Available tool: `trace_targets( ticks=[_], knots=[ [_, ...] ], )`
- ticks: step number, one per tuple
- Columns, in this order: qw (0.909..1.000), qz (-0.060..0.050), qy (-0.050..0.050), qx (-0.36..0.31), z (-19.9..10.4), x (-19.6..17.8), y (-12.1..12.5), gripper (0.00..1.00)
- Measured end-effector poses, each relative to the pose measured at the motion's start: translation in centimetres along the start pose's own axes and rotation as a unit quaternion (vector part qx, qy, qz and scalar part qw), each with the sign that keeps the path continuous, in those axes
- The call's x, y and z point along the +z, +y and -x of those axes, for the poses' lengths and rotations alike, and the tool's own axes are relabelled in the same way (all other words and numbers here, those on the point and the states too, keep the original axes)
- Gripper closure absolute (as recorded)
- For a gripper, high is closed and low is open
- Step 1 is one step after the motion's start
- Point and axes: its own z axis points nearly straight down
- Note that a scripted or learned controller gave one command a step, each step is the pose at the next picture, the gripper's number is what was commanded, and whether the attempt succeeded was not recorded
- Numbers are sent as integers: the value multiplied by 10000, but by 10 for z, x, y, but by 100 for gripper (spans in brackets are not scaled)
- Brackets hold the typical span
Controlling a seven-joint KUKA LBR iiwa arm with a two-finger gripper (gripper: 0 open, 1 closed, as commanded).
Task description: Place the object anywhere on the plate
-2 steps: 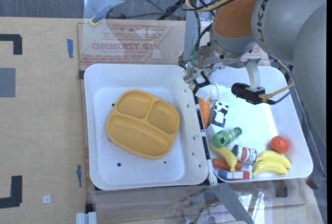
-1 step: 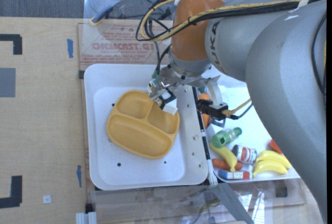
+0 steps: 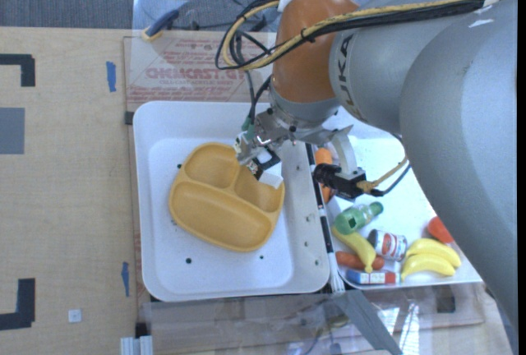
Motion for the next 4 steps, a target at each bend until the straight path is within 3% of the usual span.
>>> trace_targets(
  ticks=[1, 2, 3, 4],
  knots=[
    [9947, 23, -10, 1031, 6, -87, 33, 100],
    [9999, -4, -3, 133, -42, -74, 27, 100],
    [9999, 1, -3, 133, -42, -75, 27, 0],
    [9999, 20, -7, 130, -42, -86, 28, 100]
  ],
)
